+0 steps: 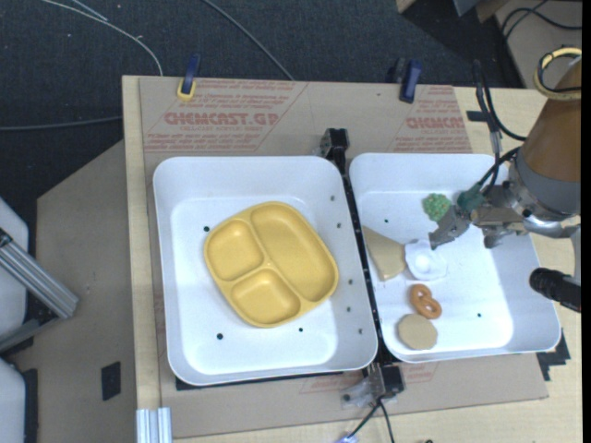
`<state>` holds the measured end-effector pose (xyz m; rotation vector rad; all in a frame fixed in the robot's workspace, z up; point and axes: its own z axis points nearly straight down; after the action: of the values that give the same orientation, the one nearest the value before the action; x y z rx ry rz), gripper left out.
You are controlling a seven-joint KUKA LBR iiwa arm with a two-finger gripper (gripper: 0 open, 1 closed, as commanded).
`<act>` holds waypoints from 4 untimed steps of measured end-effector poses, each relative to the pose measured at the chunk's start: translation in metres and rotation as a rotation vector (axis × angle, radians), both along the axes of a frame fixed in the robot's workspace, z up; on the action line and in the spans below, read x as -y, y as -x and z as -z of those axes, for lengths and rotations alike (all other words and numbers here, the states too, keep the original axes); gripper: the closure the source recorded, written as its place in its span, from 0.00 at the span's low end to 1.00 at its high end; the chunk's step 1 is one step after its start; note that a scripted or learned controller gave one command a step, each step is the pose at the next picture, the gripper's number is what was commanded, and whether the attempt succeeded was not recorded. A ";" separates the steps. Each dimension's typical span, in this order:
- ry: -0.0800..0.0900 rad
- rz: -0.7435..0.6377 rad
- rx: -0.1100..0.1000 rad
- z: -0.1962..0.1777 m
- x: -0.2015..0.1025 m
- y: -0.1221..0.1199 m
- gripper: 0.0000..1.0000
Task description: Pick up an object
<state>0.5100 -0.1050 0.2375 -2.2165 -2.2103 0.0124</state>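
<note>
On the bench, two shallow white bins side by side. Left bin (175, 247): one yellow divided plate (269, 262), three compartments, lying flat, slightly askew. Right bin (489, 312): green broccoli-like piece (435, 206) near the upper middle; pale wedge, cheese-coloured (385, 256), against the left wall; small round white object (424, 264) just beside the wedge; orange pretzel-shaped piece (424, 301) below it; tan round biscuit-like piece (417, 331) near the front edge. Gripper (454, 224): hovers over the right bin between the green piece and the white object; nothing seen between its fingers; spread or closed cannot be told.
</note>
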 end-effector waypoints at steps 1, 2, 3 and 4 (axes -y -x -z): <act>0.002 -0.003 0.013 -0.006 0.000 -0.002 0.00; 0.001 -0.001 0.007 0.045 0.009 -0.006 0.00; 0.001 -0.002 0.011 0.096 0.017 -0.001 0.00; 0.000 -0.002 0.006 0.149 0.016 0.000 0.00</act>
<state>0.5096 -0.1213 0.0881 -2.2166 -2.2159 0.0056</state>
